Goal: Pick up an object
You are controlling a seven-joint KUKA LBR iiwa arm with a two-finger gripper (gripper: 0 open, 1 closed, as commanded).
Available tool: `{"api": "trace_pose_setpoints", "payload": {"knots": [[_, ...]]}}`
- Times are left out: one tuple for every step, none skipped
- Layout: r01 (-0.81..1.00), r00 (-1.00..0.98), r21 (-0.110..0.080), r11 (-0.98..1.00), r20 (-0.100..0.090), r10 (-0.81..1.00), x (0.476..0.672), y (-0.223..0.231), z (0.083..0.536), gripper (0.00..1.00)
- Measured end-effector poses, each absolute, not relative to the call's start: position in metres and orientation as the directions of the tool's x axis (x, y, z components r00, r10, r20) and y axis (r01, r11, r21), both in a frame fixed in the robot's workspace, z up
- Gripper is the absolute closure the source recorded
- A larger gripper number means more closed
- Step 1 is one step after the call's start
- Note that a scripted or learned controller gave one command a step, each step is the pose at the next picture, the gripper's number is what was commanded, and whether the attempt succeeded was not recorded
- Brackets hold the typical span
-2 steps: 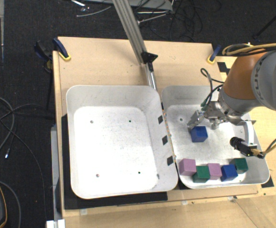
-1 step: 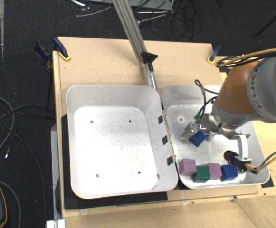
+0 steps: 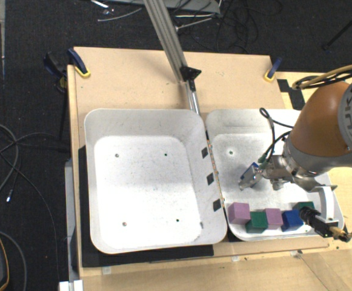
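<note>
Along the near wall of the right bin [image 3: 242, 123], at about five o'clock in the camera view, five small blocks sit in a tight row: a light purple block [image 3: 240, 211] at the left end, a green block [image 3: 258, 221] touching it, a second purple block [image 3: 274, 218], a blue block [image 3: 292, 219] and a dark green block [image 3: 305, 208] tucked partly under the arm's hardware at the right end. These are the candidates for the pick, and they look like small rigid cubes, probably foam or painted wood: light, stiff, not fragile, with flat matte faces that should give the fingers fair purchase. The leftmost purple block looks the easiest to take, since its left face is free; a hold across two opposite side faces would suit it, though the green neighbour pressed against it leaves little room for a finger on that side. Just beyond the row, towards the middle of the bin at roughly four o'clock, the gripper [image 3: 252, 176] hangs above the bare floor, near the blocks but touching none of them; nothing sits in it, and whether it is spread wide or closed cannot be told from this angle. Behind it the grey and orange arm [image 3: 324, 123] reaches in from three o'clock. The left bin [image 3: 103, 123] lies at nine o'clock.
</note>
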State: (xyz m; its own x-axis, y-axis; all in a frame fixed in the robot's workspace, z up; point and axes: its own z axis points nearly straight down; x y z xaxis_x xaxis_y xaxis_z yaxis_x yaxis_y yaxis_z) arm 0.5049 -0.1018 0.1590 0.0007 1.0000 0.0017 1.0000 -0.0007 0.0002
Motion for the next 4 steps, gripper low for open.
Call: {"api": "trace_pose_setpoints", "payload": {"knots": [[1.0,0.001,0.003,-0.001,-0.001,1.0,0.551,-0.139,0.094,0.0],[1.0,0.001,0.003,-0.001,-0.001,1.0,0.549,-0.138,0.105,1.0],[1.0,0.002,0.001,-0.002,0.0,1.0,0.549,-0.138,0.105,0.0],[1.0,-0.004,0.005,0.004,-0.003,1.0,0.612,-0.162,0.096,0.0]]}}
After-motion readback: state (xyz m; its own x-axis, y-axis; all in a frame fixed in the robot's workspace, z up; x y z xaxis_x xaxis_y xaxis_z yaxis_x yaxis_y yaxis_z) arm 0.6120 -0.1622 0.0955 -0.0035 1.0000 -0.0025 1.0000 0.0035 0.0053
